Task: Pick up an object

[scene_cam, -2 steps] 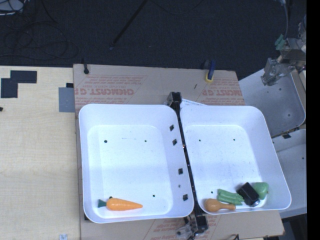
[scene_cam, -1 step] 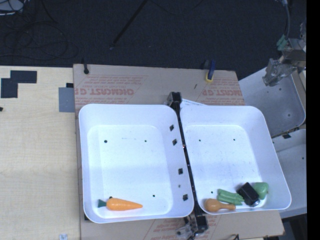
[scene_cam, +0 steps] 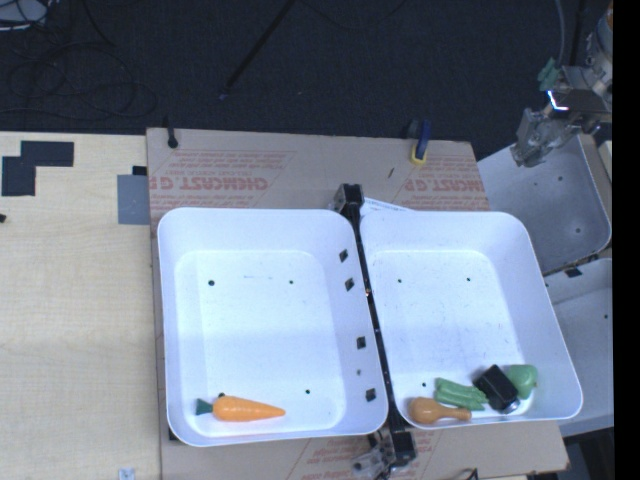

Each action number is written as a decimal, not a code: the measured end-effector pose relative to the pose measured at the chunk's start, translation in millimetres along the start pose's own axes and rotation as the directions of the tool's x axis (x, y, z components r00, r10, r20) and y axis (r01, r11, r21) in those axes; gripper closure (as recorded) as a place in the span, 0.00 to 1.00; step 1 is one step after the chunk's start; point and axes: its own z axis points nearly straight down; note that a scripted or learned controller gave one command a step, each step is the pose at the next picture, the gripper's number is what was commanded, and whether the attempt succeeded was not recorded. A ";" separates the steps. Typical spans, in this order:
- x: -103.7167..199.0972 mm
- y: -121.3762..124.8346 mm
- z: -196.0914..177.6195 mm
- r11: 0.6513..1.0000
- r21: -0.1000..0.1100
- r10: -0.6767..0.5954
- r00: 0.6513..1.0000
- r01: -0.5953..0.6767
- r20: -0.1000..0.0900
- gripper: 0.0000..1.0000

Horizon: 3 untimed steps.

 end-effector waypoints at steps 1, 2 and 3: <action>-23.2 11.3 22.0 1.000 0.006 0.005 1.000 -0.005 0.001 1.00; 2.0 -2.0 -49.4 1.000 -0.002 0.001 1.000 -0.001 0.001 1.00; 3.0 11.6 -1.6 1.000 0.008 0.000 1.000 0.000 0.001 1.00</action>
